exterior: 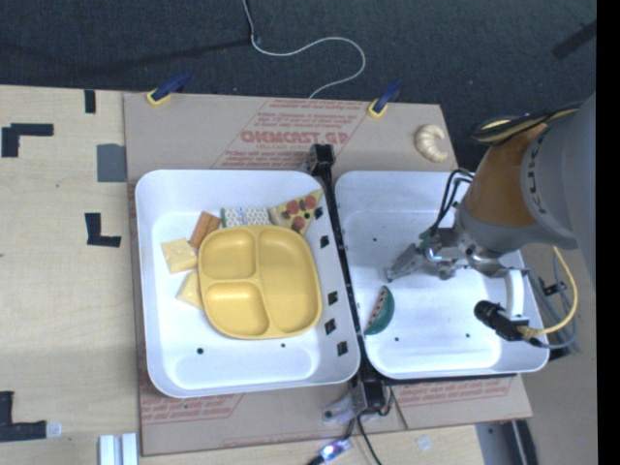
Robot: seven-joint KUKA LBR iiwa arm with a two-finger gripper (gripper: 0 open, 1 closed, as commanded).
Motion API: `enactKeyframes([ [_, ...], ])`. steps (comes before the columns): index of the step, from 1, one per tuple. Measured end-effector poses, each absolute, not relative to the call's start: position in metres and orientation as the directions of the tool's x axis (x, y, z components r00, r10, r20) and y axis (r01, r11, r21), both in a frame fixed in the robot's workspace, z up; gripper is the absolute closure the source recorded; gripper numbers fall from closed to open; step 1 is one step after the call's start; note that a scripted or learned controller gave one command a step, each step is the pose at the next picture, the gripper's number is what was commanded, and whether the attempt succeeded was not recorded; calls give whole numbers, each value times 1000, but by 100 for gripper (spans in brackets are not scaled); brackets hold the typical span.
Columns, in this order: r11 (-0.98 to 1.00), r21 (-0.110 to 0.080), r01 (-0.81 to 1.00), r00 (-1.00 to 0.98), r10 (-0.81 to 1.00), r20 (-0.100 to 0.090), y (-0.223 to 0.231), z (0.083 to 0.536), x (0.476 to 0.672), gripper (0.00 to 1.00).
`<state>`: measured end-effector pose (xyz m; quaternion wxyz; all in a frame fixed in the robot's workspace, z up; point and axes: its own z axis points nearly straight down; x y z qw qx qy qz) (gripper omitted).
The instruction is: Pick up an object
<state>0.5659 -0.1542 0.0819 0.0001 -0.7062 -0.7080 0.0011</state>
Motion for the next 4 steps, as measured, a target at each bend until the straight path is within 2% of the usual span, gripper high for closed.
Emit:
enactKeyframes([
  [1,2,1,1000,-2,1000,-2,-155,95,567,100],
  [3,1,5,1000,-1,1000,-2,-167,213,564,100],
  [4,1,0,1000,-1,1000,1,-167,225,564,100],
])
